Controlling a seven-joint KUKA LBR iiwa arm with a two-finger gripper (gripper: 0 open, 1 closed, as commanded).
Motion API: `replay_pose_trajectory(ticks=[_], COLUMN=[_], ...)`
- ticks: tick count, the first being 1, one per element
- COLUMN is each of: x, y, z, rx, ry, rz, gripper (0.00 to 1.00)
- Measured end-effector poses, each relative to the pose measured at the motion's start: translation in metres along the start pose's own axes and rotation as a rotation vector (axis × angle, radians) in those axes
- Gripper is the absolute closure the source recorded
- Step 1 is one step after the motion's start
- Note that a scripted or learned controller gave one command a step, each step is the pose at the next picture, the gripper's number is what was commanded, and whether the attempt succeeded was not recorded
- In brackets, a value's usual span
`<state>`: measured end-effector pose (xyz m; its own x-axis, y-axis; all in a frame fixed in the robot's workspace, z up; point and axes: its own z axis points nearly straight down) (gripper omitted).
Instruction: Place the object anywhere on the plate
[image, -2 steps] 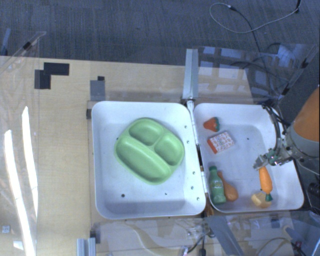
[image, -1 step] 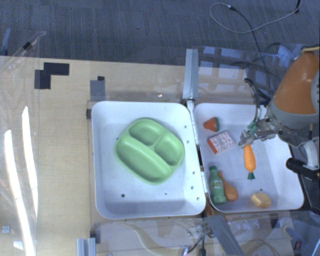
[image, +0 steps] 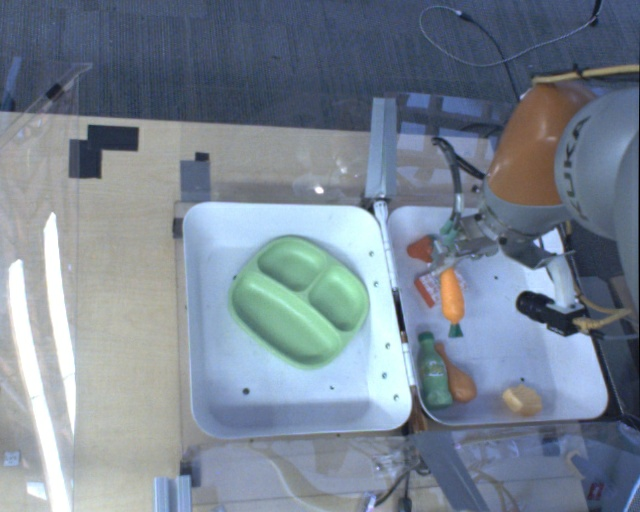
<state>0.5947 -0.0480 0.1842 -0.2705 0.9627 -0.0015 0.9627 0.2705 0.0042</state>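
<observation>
Since the carrot (image: 452, 293) hangs upright from my gripper (image: 449, 258), its top pinched between my fingers above the right bin (image: 580, 400), I judge it light, stiff and smooth, so a hold near the thick upper end suits it, though it may swing. Close by lie a red piece (image: 421, 248) and a red-and-white packet (image: 427, 290); lower down, a green bottle (image: 433, 371), an orange piece (image: 460, 383) and a yellow lump (image: 521, 400). The green plate (image: 299, 300) sits in the left bin (image: 210, 400), across the divider wall (image: 393, 300)
</observation>
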Motion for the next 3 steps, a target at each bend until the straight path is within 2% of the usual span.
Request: replay_pose_trajectory(ticks=[1, 2, 3], x=[0.068, 0.174, 0.174], y=[-0.002, 0.024, 0.024], z=[0.000, -0.010, -0.010], rx=[0.001, -0.001, -0.001], ry=[0.001, 0.002, 0.001], rz=[0.039, -0.009, -0.010], gripper=[1.00, 1.00, 0.00])
